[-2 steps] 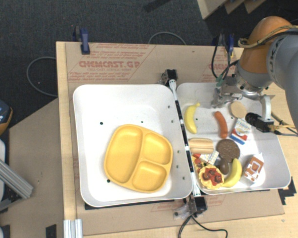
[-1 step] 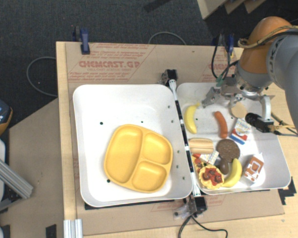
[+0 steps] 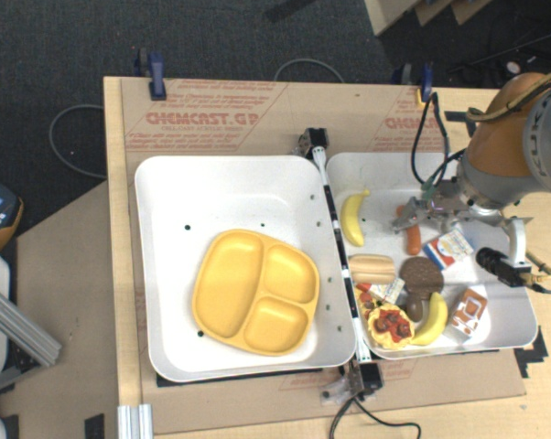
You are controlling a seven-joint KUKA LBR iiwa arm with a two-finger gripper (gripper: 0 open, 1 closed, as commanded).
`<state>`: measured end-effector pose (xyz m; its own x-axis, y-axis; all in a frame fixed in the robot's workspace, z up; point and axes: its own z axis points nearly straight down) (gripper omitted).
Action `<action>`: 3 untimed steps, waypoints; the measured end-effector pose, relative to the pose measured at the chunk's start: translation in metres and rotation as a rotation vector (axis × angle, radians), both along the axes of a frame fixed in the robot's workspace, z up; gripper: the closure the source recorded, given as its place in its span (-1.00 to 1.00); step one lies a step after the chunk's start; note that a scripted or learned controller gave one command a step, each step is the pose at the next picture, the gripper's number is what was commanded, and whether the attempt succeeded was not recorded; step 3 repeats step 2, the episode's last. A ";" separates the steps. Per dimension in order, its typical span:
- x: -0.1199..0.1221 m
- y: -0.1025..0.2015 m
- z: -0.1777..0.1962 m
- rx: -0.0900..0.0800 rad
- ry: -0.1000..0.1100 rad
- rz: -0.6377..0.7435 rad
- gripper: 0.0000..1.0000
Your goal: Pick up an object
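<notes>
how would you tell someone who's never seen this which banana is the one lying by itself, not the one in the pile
Start at the right white bin, the crowded one beside the bin holding the yellow divided plate. Look along its left wall, in the upper part, for the lone banana lying lengthwise on bare white floor. The other banana sits lower down, curled among the heaped toys and against the pizza slice.

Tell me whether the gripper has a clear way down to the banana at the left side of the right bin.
Probably yes. The banana lies alone on bare bin floor in the right bin, with nothing on top of it, and the gripper hangs close to its right. The hot dog bun lies apart from it.
</notes>
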<state>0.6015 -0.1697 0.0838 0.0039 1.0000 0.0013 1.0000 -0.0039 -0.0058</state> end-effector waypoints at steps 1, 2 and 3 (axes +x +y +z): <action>0.004 0.002 0.012 -0.002 -0.008 0.003 1.00; 0.020 0.063 0.011 0.001 -0.008 0.010 1.00; 0.020 0.063 0.011 0.001 -0.008 0.010 1.00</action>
